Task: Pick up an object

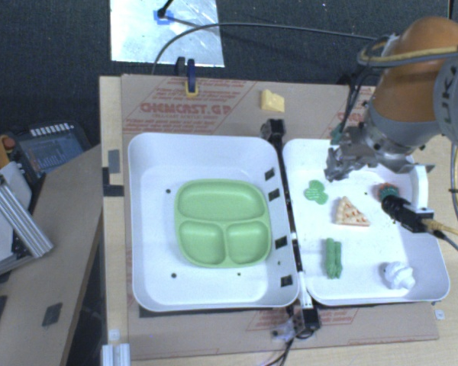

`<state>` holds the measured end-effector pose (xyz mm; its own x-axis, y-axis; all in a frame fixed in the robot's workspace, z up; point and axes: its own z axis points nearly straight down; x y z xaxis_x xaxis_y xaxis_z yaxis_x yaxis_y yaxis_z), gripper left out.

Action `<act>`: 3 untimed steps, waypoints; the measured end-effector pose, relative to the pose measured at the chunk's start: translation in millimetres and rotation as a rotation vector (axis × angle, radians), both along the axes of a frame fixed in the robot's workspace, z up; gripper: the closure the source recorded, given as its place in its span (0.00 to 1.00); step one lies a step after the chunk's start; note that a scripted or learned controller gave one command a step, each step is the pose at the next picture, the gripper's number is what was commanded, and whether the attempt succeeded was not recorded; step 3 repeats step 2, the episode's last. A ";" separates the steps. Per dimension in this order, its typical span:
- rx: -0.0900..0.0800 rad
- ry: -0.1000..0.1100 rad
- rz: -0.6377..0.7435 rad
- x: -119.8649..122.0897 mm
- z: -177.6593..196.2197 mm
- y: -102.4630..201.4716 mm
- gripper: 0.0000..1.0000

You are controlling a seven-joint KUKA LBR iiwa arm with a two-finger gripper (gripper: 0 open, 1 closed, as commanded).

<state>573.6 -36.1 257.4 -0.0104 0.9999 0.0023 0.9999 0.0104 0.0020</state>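
- Where the left bin (149, 204) sits, a green divided plate (221, 223) lies in its middle.
- In the right bin (424, 280) lie a green round piece (315, 192), a green pickle-like piece (333, 258), a pizza slice (351, 213), and a white crumpled object (398, 275) near the front corner.
- The gripper (337, 166) hangs above the bin's back part, just beyond the round piece; I cannot tell how it is set.

Even overhead light, soft shadows, glare on bins (214, 147), slightly blurry.
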 end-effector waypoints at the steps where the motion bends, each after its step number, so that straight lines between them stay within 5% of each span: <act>1: -0.001 0.002 -0.001 0.0 -17.9 52.7 1.00; 2: 0.000 0.000 0.000 -1.2 -13.5 107.9 1.00; 3: 0.000 0.000 0.000 -1.2 -13.5 107.9 1.00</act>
